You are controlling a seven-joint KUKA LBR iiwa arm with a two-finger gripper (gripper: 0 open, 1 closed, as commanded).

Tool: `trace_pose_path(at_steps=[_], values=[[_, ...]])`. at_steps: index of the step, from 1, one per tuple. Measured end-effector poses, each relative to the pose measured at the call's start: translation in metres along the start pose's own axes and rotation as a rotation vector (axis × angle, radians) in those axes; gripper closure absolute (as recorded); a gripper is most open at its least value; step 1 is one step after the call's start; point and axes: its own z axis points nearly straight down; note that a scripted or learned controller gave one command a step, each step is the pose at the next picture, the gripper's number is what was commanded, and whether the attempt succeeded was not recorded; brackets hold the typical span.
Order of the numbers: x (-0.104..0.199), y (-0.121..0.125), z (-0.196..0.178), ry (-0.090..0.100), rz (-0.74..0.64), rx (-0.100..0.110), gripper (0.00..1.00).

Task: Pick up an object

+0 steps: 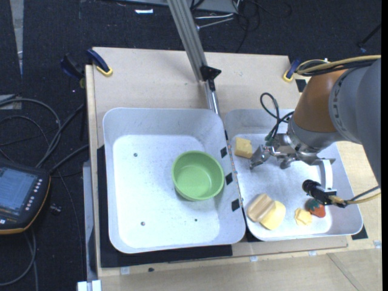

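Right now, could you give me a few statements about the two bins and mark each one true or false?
1. The green bowl sits in the left bin. True.
2. The bowl lies upside down. False: it stands upright, its opening facing up.
3. The gripper hangs over the right bin. True.
4. The yellow block rests inside the green bowl. False: it lies in the right bin, near the wall between the bins.
5. The small red and green object lies in the right bin's near right corner. True.
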Motion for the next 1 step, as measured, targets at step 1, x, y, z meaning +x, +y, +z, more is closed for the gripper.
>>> trace_pose_path(at_steps=[1], values=[[-0.0003, 0.0011, -0.0126, -0.001, 0.000, -0.004, 1.00]])
